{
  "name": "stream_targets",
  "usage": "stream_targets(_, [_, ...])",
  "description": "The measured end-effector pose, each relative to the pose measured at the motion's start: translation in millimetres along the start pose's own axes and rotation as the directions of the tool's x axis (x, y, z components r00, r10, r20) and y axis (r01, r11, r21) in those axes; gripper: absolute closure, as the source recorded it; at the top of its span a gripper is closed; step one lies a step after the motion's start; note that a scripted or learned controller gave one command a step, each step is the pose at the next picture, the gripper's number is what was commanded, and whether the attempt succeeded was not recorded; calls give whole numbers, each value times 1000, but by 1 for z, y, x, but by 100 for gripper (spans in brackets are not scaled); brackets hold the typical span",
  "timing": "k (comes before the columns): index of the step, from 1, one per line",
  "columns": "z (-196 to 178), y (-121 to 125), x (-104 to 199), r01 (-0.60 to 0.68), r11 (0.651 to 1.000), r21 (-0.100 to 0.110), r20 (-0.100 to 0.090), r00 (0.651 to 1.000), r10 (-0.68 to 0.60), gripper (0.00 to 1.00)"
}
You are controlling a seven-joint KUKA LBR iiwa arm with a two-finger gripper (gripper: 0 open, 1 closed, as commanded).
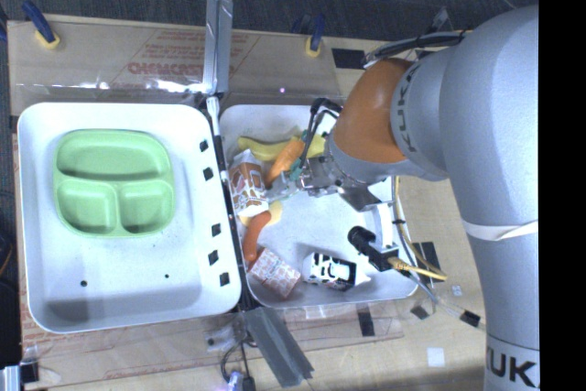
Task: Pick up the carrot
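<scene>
One carrot [286,158] lies mid-frame among clutter in the right bin [389,287]; I can't tell my jaws' [295,183] state.

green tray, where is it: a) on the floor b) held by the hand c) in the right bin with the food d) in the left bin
d: the green tray lies flat in the left bin, apart from the carrot in the right bin.
</scene>
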State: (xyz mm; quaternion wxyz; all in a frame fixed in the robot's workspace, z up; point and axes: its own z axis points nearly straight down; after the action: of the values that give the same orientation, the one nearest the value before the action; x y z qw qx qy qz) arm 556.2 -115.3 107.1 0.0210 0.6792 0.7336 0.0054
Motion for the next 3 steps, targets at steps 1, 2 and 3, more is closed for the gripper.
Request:
stream_targets(1, [10, 67, -59, 129, 991, 19, -23, 991, -129, 0])
stream_targets(2, [1, 68, -59, 132, 991, 23, -26, 991, -132, 100])
stream_targets(3, [21, 89, 7, -66, 997, 47, -16, 998, 67, 100])
